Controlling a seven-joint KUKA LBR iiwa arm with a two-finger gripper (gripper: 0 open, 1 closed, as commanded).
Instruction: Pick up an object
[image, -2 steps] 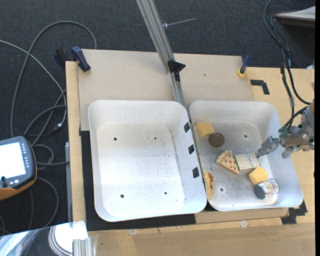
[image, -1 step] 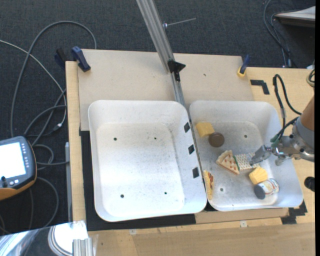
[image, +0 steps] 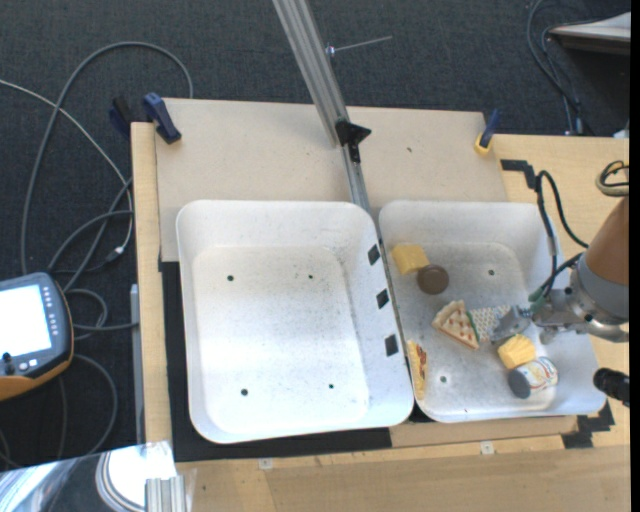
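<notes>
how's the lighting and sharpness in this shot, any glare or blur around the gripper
Camera view: even, soft light, faint shadows under the right bin items; the white bins look bright but keep their speckle; the yellow block and brown ball read fairly crisp, while the gripper is small and soft, its fingers hard to resolve.

The arm (image: 605, 270) is cut off by the picture's right edge, so little beyond its wrist shows. The claw (image: 512, 322) is small and dark against the right bin (image: 470, 215); whether anything sits between its tips cannot be told. A grey mesh-like piece (image: 486, 320) just beside it is too small to identify. The handheld screen (image: 28, 330) left of the bench (image: 300, 150) is cut by the left edge. At the bottom left corner, a shiny blurred object (image: 90, 480) runs out of frame. The metal pole (image: 315, 70) runs out past the top edge.
</notes>
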